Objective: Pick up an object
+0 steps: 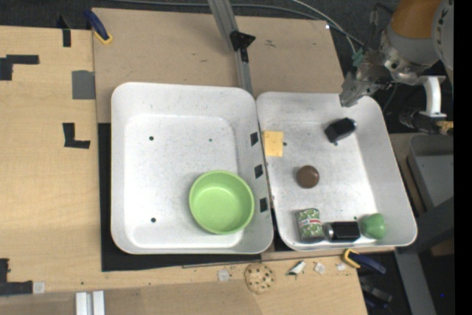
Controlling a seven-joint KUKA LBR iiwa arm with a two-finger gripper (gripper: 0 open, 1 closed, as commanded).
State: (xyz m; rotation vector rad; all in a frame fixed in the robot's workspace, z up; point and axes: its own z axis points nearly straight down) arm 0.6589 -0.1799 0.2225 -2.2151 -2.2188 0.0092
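My gripper (352, 94) hangs over the far right corner of the right bin (383, 158), just above and right of a small black object (340, 130). Nothing shows between its fingers. In the same bin lie a yellow block (273, 143) by the left wall, a brown round piece (307, 175) in the middle, and along the near wall a green-labelled can (309, 224), a black item (343, 231) and a green object (373, 226). A green bowl (221, 201) sits in the left bin (147, 158).
A grey metal pole (221, 7) slants across the bench to the gap between the bins. A cookie-like disc (257, 277) and small scraps lie on the bench in front of the bins. A yellow-blue clip (98, 26) rests at the far left.
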